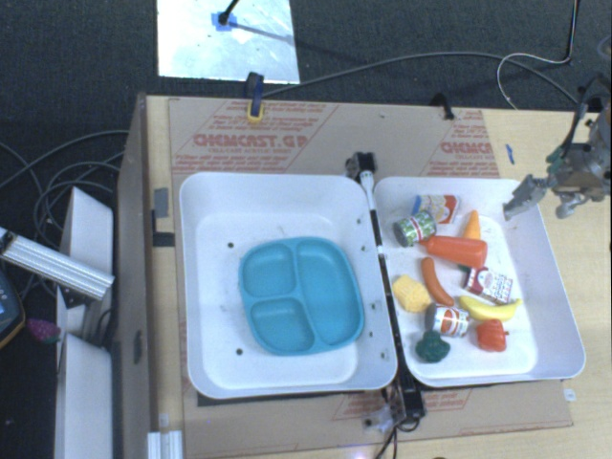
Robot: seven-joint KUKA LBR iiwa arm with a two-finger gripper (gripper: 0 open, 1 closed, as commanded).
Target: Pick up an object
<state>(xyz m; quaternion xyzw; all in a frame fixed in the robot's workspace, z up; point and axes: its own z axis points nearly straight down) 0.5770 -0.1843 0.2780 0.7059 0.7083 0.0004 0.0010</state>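
I see the right white plastic bin (559, 347) holding all the toy food. Nearest in it: dark green plastic broccoli (431, 348) at the near left, small tin can with a red label (448, 320) just behind it, red plastic pepper (491, 336) to the right. Next back: yellow plastic banana (490, 308), yellow corn piece (412, 294), orange sausage (436, 280), small red-and-white carton (489, 283). Further back: long red-orange plastic carrot (456, 249), green-labelled tin can (415, 228), small orange cone-shaped piece (472, 224), white-and-red packet (437, 206) at the far side. Left white plastic bin (215, 208) holds a blue three-compartment plastic plate (300, 295), roughly centred. Two-finger gripper (543, 205) hangs over the far right rim of the right bin, fingers spread apart, nothing between them, well clear of the food.
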